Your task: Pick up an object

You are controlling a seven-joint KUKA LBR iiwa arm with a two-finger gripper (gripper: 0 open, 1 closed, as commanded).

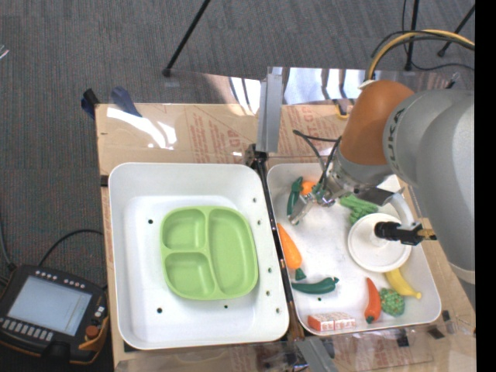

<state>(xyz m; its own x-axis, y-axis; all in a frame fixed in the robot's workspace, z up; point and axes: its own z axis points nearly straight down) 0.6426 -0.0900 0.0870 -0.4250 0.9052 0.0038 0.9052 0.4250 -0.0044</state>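
Reaching arm (434,153): grey with an orange band, coming in from the right and bent down over the right bin (333,239).
Gripper (306,208): low in the far left part of the right bin, tilted toward the bin's left wall.
Grip state: cannot be made out from this angle, whether spread or pressed together.
Nearest objects: a green pepper (294,196) just left of the gripper and an orange piece (308,185) just behind it. Contact with either cannot be told.
Broccoli (358,205): just right of the gripper, beside the far edge of the dish.
Dish (372,258): white and round, right of centre in the right bin.
Carrot (289,246): along the left wall, nearer the camera than the gripper.
Chili (314,285): dark green, lying crosswise just past the carrot's near end.
Near right corner: a red pepper (373,301), a banana (404,284) and a small floret (393,303), close together.
Box (332,322): red and white, against the near wall.
Left bin (139,301): holds a green tray (209,252) with three compartments, lying flat near the middle.
Counter (186,142): brown, carrying both bins side by side.
Pendant (46,308): on the floor at lower left, well apart from the bins.
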